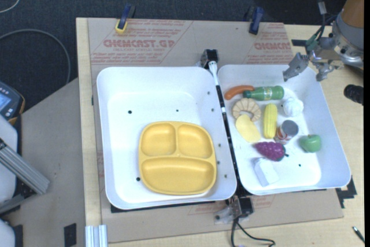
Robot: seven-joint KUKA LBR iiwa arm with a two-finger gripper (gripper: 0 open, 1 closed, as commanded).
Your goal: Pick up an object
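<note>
Camera view: end effector (309, 68) above right bin (332, 142)

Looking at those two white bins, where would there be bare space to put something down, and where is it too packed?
Most free floor is in the left bin, along its back and left sides around the yellow divided plate. The right bin is crowded in its middle: green bottle, corn, purple grapes. Bare strips remain along its right wall and front right corner.
</note>
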